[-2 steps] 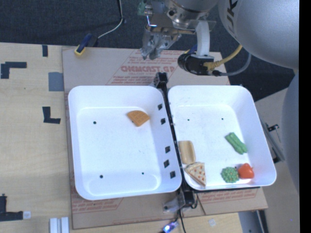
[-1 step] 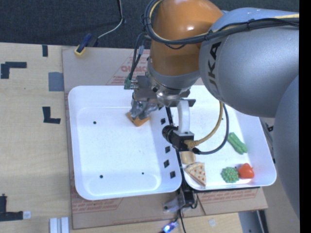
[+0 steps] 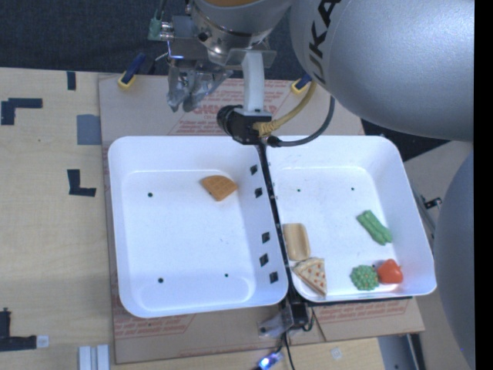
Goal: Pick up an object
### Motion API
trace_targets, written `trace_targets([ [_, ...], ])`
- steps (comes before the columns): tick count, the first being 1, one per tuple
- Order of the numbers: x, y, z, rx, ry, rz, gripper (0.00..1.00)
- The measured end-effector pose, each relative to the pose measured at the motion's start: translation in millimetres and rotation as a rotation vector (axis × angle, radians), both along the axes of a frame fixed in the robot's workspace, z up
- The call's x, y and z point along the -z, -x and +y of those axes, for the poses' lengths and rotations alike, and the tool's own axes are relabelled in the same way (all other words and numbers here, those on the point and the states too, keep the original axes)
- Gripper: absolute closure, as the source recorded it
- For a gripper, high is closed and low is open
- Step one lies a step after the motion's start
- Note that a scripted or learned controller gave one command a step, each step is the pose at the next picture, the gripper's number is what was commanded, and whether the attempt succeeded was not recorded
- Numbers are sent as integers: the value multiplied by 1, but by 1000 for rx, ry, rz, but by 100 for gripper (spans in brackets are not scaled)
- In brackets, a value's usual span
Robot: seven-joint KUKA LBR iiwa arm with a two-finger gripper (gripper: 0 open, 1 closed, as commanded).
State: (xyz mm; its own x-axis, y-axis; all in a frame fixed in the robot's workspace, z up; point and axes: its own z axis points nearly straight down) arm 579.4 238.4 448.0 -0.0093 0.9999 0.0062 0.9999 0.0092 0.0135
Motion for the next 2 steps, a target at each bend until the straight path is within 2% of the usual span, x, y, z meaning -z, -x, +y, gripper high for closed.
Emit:
trace_targets([
  [1, -53, 55, -4, 4, 3, 11, 100],
  [2, 128, 100, -10, 8, 15, 33, 100],
])
